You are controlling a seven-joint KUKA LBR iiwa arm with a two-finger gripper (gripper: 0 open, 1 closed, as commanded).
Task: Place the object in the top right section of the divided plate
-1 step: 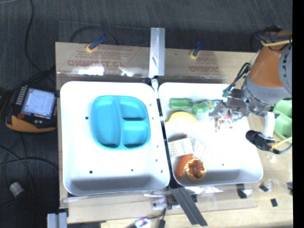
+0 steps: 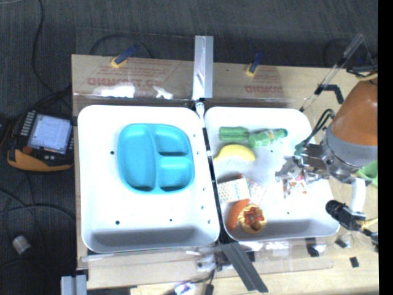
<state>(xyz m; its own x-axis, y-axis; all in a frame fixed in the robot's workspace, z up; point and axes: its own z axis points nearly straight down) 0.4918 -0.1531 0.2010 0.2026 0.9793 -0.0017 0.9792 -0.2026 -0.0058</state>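
Observation:
The blue divided plate point(image 2: 139, 158) lies in the left bin point(image 2: 98, 226), and all its sections are bare. My gripper point(image 2: 293, 172) hangs low over the right side of the right bin point(image 2: 307, 221), below the orange-banded wrist. A small red and white thing point(image 2: 299, 185) sits right at the gripper's tip; whether it is held is unclear. In the same bin lie a yellow banana point(image 2: 236, 153), a long green item point(image 2: 233, 132), a second green item point(image 2: 268, 137), a patterned packet point(image 2: 231, 191) and an orange and red round item point(image 2: 247, 217).
A raised divider point(image 2: 209, 165) separates the two bins. A metal post point(image 2: 202, 66) stands behind them. A handheld device point(image 2: 44, 137) lies off the bench to the left, with cables around it.

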